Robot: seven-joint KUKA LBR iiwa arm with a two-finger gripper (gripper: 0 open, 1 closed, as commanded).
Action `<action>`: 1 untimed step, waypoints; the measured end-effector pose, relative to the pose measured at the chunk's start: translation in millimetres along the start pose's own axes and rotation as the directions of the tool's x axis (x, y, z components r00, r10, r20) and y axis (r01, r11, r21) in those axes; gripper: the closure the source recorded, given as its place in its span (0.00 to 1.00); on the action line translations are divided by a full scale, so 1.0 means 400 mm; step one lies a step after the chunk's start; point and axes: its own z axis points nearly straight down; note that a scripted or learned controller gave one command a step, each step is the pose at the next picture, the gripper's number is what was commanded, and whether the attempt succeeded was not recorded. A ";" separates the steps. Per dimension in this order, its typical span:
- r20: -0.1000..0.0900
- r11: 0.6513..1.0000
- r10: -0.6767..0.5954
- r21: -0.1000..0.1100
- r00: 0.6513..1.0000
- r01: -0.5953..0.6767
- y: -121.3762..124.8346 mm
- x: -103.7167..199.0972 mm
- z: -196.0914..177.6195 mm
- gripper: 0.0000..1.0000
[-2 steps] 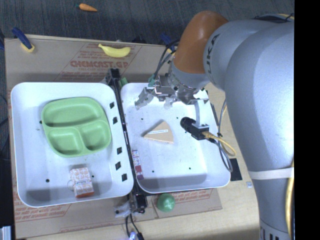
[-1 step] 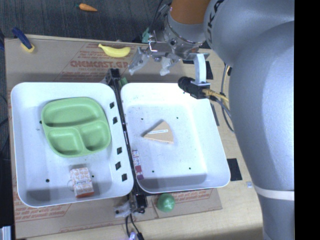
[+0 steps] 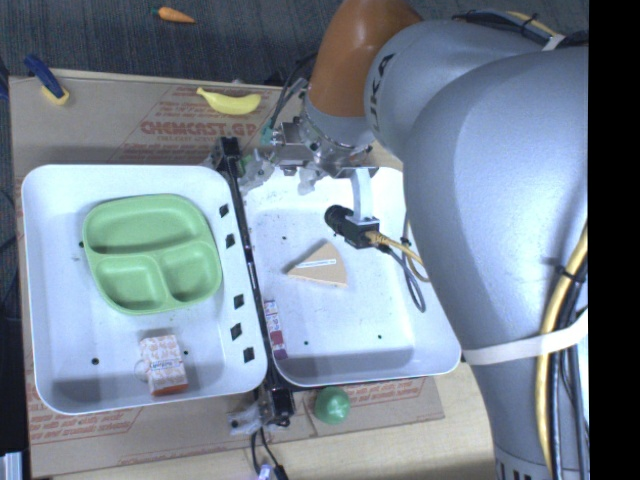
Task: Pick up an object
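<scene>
A tan wedge-shaped block (image 3: 320, 266) lies flat in the middle of the right bin (image 3: 390, 353). My gripper (image 3: 305, 168) hangs over that bin's far edge, close to the divider between the bins, behind the wedge and apart from it. A black fitting with a cable (image 3: 352, 226) juts from the wrist just above the wedge. In the left bin (image 3: 50, 298) rests a green compartment tray (image 3: 150, 250), and a small red and white carton (image 3: 162, 363) lies near its front edge.
On the cardboard behind the bins lie a yellow banana (image 3: 230, 99) and a blue and yellow item (image 3: 46, 79). An orange piece (image 3: 177, 14) is on the floor beyond. A green ball (image 3: 332, 404) sits in front of the right bin. The arm's bulk covers the right side.
</scene>
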 end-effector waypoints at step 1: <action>0.001 1.000 0.000 -0.002 1.000 0.000 -0.227 -0.063 -0.003 0.00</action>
